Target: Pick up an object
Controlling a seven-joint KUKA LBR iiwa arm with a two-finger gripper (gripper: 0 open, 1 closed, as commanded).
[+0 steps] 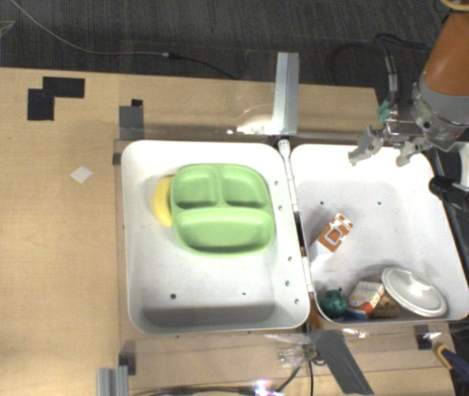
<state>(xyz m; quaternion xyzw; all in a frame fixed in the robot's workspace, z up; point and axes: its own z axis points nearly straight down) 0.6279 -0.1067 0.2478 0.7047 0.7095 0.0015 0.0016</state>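
Note:
My gripper (385, 148) hangs over the far edge of the right bin (382, 196), its two fingers spread apart and nothing between them. Below it in that bin lie a small orange-and-white box (334, 232), a white round lid or bowl (414, 291), a teal object (333, 303) and a small red-and-white packet (368, 295), all crowded toward the near side. In the left bin (160, 295) a green divided tray (221, 207) rests partly over a yellow object (161, 201).
A metal post (287, 93) stands at the far end of the divider between the bins. The arm with its orange band (461, 52) enters from the upper right. Cables run along the right side of the bench.

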